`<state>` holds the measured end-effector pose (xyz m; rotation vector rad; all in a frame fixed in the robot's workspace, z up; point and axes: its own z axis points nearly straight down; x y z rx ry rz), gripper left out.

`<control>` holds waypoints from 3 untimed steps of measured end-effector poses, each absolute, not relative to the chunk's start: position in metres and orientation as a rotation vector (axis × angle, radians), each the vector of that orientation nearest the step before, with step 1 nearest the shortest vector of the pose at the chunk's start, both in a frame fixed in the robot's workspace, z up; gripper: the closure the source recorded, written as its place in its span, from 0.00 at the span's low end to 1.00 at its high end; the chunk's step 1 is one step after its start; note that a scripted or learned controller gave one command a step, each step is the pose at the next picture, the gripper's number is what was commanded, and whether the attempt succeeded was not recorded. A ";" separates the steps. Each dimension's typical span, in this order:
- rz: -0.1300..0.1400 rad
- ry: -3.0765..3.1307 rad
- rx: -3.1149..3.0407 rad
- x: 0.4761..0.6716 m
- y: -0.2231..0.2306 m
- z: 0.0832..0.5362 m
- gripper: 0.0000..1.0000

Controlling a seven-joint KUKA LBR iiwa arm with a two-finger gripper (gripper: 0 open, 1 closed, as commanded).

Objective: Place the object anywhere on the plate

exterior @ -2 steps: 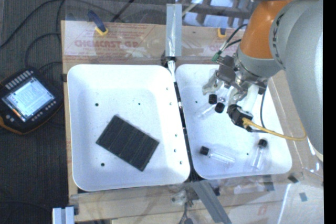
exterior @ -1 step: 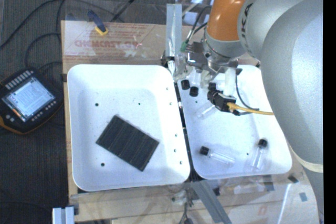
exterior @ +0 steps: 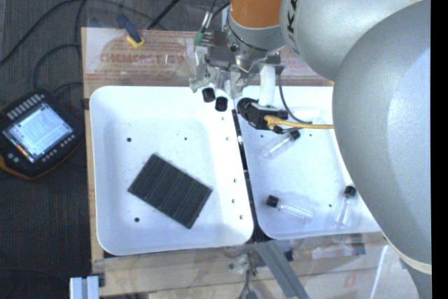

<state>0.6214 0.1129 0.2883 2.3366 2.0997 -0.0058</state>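
A dark grey ribbed plate [exterior: 170,190] lies flat in the left bin [exterior: 112,150], toward its front. Three clear vials with black caps lie in the right bin [exterior: 318,164]: one vial [exterior: 283,143] near the back, a second vial [exterior: 288,206] at the front, and a third vial [exterior: 345,203] at the front right. My gripper [exterior: 214,99] hangs over the back right corner of the left bin, close to the divider. Its two black fingertips [exterior: 208,93] stand a little apart, open, and I see nothing between them.
A yellow cable [exterior: 304,125] and a black fitting [exterior: 252,110] hang from the wrist over the back of the right bin. The large grey arm covers the right side. A teach pendant [exterior: 35,129] lies on the floor to the left of the bench.
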 end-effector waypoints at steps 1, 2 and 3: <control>-0.004 2.511 1.884 0.666 0.155 0.402 1.00; -0.002 2.720 1.566 0.669 0.207 0.434 1.00; -0.005 2.720 1.564 0.669 0.209 0.442 1.00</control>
